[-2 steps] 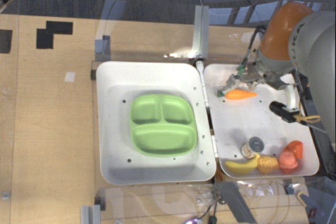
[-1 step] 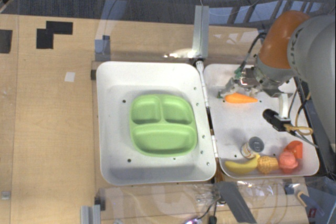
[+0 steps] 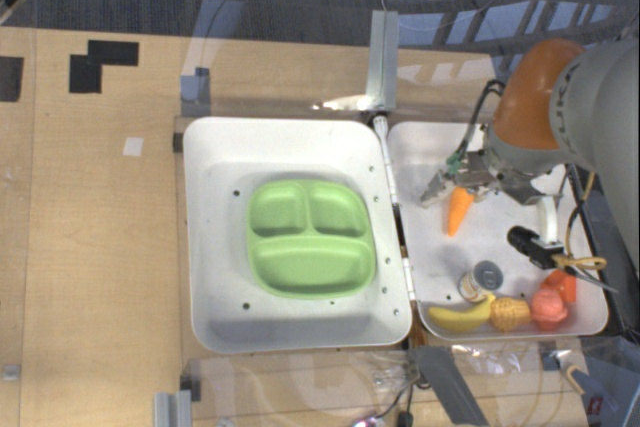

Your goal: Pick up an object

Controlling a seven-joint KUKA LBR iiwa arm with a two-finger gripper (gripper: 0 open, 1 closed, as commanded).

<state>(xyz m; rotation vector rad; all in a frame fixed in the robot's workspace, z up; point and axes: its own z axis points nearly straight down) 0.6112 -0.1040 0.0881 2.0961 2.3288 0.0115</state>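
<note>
A green plate point(image 3: 308, 237) lies in the left bin point(image 3: 215, 315), and in the right bin point(image 3: 420, 250) the gripper point(image 3: 462, 180) sits right at a carrot's point(image 3: 458, 213) top, its hold impossible to tell, with a banana point(image 3: 456, 318) nearer the front.

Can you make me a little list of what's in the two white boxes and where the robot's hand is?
left bin: one green plate with three sections
right bin: carrot near the middle; banana, bumpy yellow fruit and red fruit along the near edge; small grey round thing just above the banana
gripper: over the right bin, at the carrot's upper end
carrot held: cannot tell
</note>
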